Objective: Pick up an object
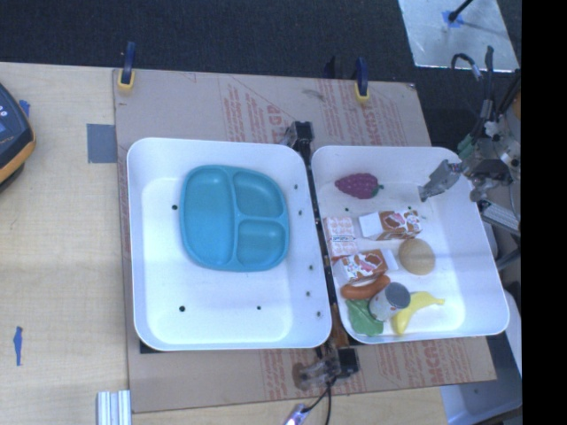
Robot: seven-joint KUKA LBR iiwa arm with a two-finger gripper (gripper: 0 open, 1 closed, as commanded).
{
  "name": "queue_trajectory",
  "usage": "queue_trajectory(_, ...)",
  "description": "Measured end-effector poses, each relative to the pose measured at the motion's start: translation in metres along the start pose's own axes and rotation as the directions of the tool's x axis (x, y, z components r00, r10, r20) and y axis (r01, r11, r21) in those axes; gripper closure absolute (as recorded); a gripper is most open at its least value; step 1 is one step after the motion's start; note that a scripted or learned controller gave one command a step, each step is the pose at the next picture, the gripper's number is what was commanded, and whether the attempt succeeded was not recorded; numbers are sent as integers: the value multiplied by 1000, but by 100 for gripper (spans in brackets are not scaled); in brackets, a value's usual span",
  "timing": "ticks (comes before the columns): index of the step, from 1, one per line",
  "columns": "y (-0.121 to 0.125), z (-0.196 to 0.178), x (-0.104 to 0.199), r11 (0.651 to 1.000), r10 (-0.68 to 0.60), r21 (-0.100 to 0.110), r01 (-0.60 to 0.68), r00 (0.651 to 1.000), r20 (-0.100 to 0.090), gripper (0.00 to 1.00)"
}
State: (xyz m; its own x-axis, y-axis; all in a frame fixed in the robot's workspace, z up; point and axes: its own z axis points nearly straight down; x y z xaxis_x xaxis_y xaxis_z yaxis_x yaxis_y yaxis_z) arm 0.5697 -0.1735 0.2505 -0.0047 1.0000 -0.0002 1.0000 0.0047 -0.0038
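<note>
Gripper (440,182) hangs over right bin's (478,237) far-right corner, fingers apart w/ nothing held. I'd go for the grapes (357,185), they sit alone, less clutter than the near pile.

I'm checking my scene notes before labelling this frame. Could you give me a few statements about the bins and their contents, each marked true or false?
1. The blue divided plate lies in the left bin. True.
2. The purple grapes lie in the right bin, near its far end. True.
3. The yellow banana rests on the blue divided plate. False: it lies in the right bin, at its near end.
4. The gripper holds the round tan ball. False: the ball lies on the bin floor, apart from the gripper.
5. Two blue clamps grip the cardboard's far edge. True.
</note>
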Motion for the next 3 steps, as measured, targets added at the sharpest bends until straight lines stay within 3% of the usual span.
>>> queue_trajectory(1,27,141,17,1000,1,-8,-1,1000,1,0)
queue_trajectory(2,89,157,68,1000,0,-5,0,1000,1,0)
queue_trajectory(3,86,148,67,1000,-2,9,2,1000,-1,100)
